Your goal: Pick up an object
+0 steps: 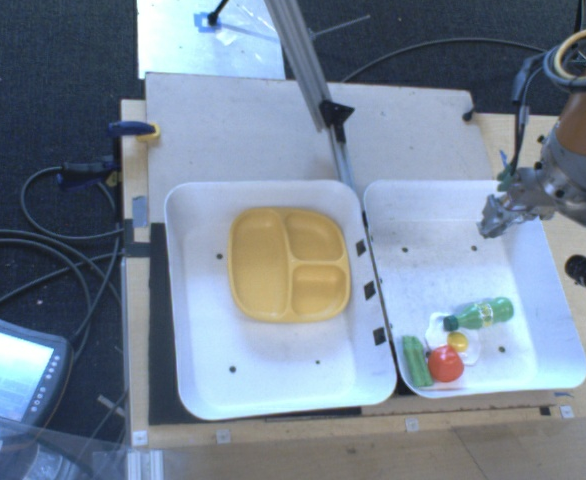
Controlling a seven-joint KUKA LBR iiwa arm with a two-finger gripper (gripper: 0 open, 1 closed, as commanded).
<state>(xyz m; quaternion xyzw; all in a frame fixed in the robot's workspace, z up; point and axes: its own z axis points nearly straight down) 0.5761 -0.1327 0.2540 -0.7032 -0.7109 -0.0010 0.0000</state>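
In the right bin [533,268], near its front, lie a green bottle [481,314], a fried egg toy [454,338], a red tomato [446,365] and a green pickle-like piece [415,360]. My gripper [495,219] hangs over the far right part of that bin, well behind these objects, with nothing visibly in it. The grey arm with its orange band enters from the right edge.
A yellow divided plate [289,264] sits in the left bin [193,368]. A metal pole [303,53] slants over the back of the bench. Cables and a teach pendant [8,368] lie on the floor at the left.
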